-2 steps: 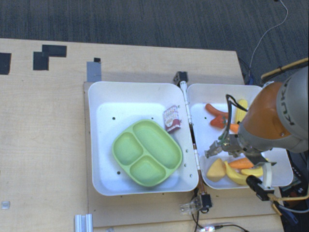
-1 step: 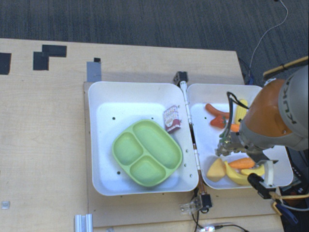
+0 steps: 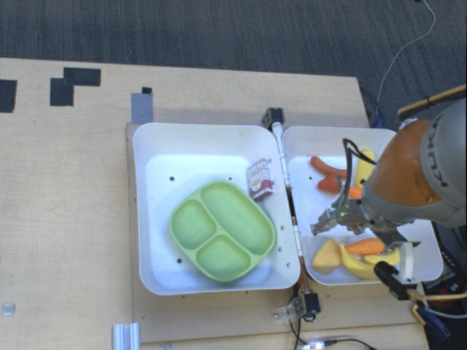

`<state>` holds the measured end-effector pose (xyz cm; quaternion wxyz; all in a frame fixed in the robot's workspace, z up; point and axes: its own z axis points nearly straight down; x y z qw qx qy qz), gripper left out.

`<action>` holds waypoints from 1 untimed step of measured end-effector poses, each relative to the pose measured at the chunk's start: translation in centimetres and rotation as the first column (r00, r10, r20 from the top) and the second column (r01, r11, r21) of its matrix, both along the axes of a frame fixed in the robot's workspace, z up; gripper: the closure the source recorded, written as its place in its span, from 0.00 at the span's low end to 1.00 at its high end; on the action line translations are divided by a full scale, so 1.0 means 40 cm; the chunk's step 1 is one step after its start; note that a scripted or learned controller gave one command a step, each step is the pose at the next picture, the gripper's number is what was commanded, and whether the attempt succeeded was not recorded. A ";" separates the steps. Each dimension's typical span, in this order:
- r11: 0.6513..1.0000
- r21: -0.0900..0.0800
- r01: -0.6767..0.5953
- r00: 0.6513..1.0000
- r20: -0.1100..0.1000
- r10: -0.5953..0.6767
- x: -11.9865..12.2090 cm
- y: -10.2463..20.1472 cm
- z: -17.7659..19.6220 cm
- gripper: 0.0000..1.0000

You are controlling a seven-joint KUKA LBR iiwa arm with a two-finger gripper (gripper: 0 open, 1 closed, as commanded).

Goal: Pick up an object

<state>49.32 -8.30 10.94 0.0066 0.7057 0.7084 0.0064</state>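
Camera view looks down at a slant on a pale wooden bench (image 3: 66, 195) carrying two shallow white bins side by side. Within the left bin (image 3: 146, 210), a green divided plate (image 3: 222, 230) with three compartments lies tilted near the middle, and a small red-and-white packet (image 3: 260, 179) rests at about one o'clock from the plate, close to the wall shared with the other bin. Reaching in from three o'clock, the grey arm (image 3: 445, 173) with its orange band (image 3: 401, 170) hangs over the right bin (image 3: 300, 168). Its gripper (image 3: 337, 222) sits low above the middle of that bin, fingers pointing toward nine o'clock; whether they are spread or closed cannot be told, and nothing is seen between them. At about twelve o'clock from the gripper lies a red sausage-shaped piece (image 3: 327, 165), with a second red piece (image 3: 330, 185) just below it and a small orange bit (image 3: 355, 192) beside the arm. At six o'clock from the gripper rests a yellow-orange wedge (image 3: 327, 256); just beside it toward three o'clock lie a banana (image 3: 359, 266) and an orange carrot (image 3: 365, 247), partly under the arm. A yellow strip (image 3: 363, 165) shows at the bin's upper part, half hidden by the orange band.
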 end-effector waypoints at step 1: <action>1.000 0.001 -0.004 1.000 0.004 0.004 0.004 0.002 0.026 1.00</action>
